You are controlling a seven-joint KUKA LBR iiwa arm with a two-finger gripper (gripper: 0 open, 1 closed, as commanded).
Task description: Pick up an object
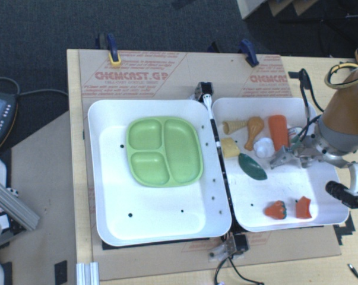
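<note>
Camera view, read from its near edge upward, first meets the front rim of the right bin [321, 221], where two small red pieces lie close together: a rounded strawberry-like one [275, 210] and a blockier one [303, 207] just beside it. Farther in, a dark green leaf-shaped piece [252, 166] rests near the divider between the bins, with a pale yellow lump [229, 148] just above it. The tool [279, 157] hovers at the middle of this bin, reaching in from the right over a whitish round piece [263, 148]; whether it is spread or closed I cannot tell (glare and cable clutter blur that spot). Beyond sit an orange cylinder [278, 132] and a tan drumstick shape [253, 129], nearly touching the white piece. The left bin [101, 159] carries a green divided plate [165, 151]. Nothing appears lifted yet. Crowding is the risk: descending there could nudge the cylinder or drumstick aside, or catch two pieces at once, and a rounded white piece may squirt out when squeezed.
</note>
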